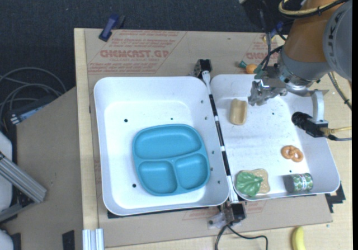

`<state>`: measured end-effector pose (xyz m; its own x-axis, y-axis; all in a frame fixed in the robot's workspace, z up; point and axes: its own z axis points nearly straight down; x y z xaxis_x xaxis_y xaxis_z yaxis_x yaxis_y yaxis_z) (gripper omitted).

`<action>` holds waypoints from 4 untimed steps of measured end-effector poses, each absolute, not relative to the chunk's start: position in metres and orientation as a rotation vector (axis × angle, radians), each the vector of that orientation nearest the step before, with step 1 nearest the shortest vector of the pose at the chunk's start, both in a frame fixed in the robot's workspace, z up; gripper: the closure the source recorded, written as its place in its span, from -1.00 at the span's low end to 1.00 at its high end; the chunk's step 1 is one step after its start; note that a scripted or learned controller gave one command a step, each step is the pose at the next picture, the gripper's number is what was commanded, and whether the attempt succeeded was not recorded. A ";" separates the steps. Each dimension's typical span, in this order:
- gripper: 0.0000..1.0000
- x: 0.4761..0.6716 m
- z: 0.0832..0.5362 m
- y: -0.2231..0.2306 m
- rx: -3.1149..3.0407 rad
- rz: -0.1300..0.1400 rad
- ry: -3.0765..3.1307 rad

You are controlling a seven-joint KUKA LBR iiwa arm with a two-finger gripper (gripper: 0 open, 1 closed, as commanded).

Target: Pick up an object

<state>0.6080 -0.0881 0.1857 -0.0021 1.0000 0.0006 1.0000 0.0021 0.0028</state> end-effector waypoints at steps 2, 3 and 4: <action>-1.00 0.634 0.091 -0.091 2.225 -0.005 2.225; -1.00 0.638 0.085 -0.098 2.223 -0.002 2.221; -1.00 0.634 0.085 -0.094 2.222 -0.002 2.223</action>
